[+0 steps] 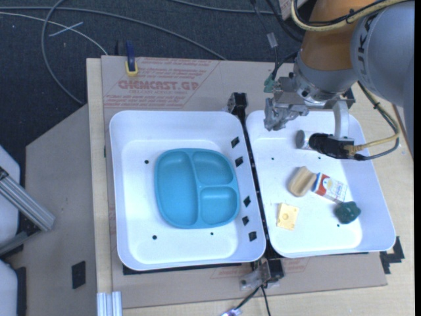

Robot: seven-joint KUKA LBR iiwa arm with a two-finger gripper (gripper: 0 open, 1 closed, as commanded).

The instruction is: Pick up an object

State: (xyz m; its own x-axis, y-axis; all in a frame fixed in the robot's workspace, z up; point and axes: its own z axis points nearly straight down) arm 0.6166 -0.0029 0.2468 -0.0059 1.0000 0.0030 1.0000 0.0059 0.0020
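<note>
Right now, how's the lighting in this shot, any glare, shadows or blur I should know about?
Camera view: even, soft light; white bins bright but not blown out; faint shadows beneath the blue divided plate and the small items; the gripper looks slightly soft, while the plate stays sharp.

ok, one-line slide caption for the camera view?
KUKA gripper poised over right bin near cheese slice and teal toy; blue divided plate in left bin.

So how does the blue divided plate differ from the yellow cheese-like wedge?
The blue divided plastic plate lies in the left white bin; the small yellow holed wedge lies in the right white bin. The plate is far larger and has three compartments; the wedge is a solid piece. Both lie flat.
</note>
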